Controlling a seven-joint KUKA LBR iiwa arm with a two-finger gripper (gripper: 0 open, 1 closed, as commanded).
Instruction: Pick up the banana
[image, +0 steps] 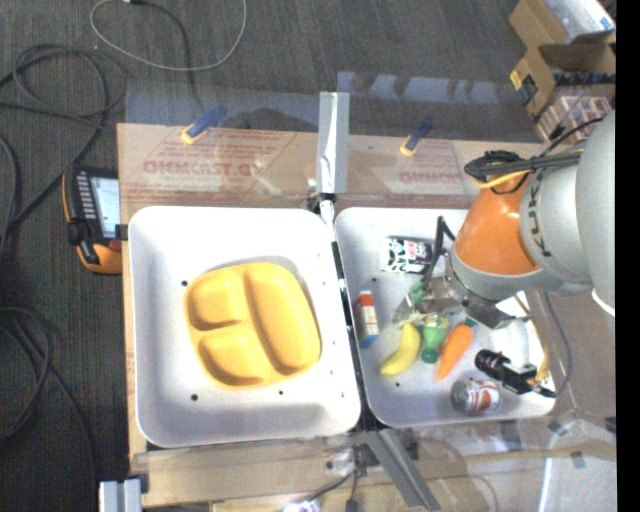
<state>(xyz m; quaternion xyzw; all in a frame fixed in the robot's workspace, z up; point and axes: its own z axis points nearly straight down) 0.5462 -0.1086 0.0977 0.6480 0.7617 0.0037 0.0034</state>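
Nearest the front rim of the right bin (410, 402) lies a red-and-silver can (473, 397). The banana (402, 350) lies in the same bin, just left of a green bottle (432, 340) and an orange carrot (455, 350). The pincer (428, 300) hangs close over the banana's upper end; whether it is apart or together cannot be told. The left bin (160, 280) holds a yellow divided tray (252, 322).

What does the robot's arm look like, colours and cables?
The arm is rounded and grey with dark lettering, and a glossy orange band sits above the wrist. A black cable loops over it. The gripper looks like dull metal.
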